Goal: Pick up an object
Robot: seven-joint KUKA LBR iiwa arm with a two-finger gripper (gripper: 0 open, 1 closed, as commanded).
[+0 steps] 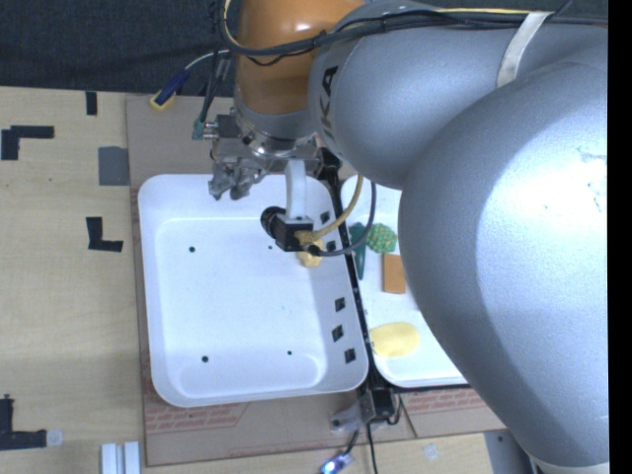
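- Candidates: three small things lie in the right bin (387,370): a green piece (379,236) at the far end, an orange block (394,274) just beside it, and a yellow lump (395,340) nearer the camera
- Handling (a judgement from appearance alone): all three look light. The orange block appears stiff and flat, so grip it across its narrow sides. The yellow lump is rounded and may be soft or slippery, so grip it across its middle with modest force. The green piece looks knobbly and lies close to the arm (513,166), which makes it the hardest to reach
- Arm pose: the arm crosses over the right bin. The orange wrist band (281,28) sits above the far rim of the left bin (150,294)
- Jaws: pointing down over the far corner of the left bin, well apart from all three things. Nothing is visible between them, and whether they are released or clenched cannot be told
- The worktop (59,294) around the bins carries no candidate
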